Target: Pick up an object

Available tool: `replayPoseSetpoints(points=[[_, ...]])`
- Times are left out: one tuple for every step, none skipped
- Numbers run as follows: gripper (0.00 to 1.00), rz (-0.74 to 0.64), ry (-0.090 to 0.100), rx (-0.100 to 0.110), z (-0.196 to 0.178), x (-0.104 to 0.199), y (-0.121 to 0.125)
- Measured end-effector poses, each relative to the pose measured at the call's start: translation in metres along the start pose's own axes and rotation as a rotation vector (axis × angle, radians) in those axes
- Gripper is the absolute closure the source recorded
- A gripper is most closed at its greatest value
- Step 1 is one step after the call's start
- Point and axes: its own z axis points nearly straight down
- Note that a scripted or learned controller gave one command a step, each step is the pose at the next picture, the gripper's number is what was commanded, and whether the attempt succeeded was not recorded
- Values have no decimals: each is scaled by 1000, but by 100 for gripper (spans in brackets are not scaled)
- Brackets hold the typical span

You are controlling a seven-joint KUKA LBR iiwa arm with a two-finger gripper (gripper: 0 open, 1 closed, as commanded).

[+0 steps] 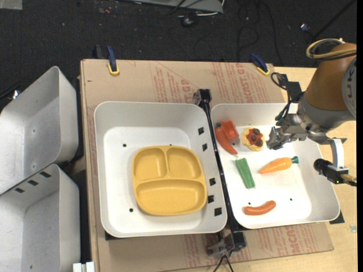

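Lying just below-left of the jaws (276,139): orange carrot (276,165).

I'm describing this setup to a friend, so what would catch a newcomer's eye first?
The yellow tray lying in the left bin stands out most. Next comes the toy food scattered in the right bin: a carrot, a green stick and a sausage, with the end effector just above the carrot.

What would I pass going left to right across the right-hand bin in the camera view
Red pepper piece → green stick → small tart with berries → carrot. The tool hangs above the bin just right of the tart. The sausage overlaps several of these across, so I left it out.
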Motion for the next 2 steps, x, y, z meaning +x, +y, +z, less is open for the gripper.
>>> replayPoseSetpoints(points=[[100,0,-1,-2,-50,0,1],[100,-4,2,3,-60,47,0]])
